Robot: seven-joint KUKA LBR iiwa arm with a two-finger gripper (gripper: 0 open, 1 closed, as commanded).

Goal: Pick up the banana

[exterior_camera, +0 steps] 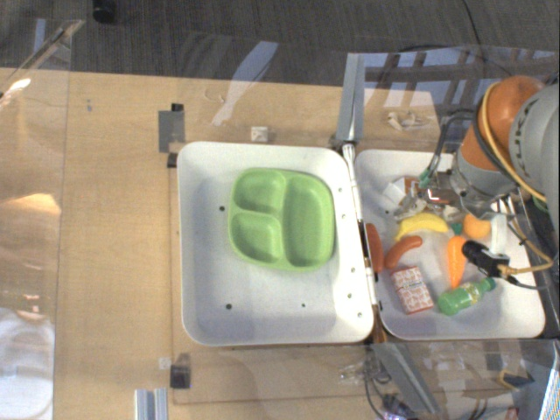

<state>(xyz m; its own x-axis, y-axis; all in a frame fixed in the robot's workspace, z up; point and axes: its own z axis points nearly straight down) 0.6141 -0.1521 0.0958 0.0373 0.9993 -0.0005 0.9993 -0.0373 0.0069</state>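
Looking down on the wooden bench (96, 261), I see 2 shallow white bins side by side. The left bin (206, 309) holds a green divided plate (283, 218) with 3 compartments, lying flat toward the bin's upper middle. My arm (521, 134), grey with its orange band, reaches over the right bin (516, 322) from the right. My claw (418, 198) sits low in that bin's upper left part, just above the banana (423, 225); I cannot tell from here how the claw stands, and nothing shows in its grip. The banana lies on the bin floor, curved, near the middle of the right bin. Just below it lies a red sausage (403, 251), with another red sausage (374, 246) by the bin's left wall. An orange carrot (455, 262) stands to the right, a green bottle (465, 297) below it, and a red-patterned packet (411, 289) beside that.
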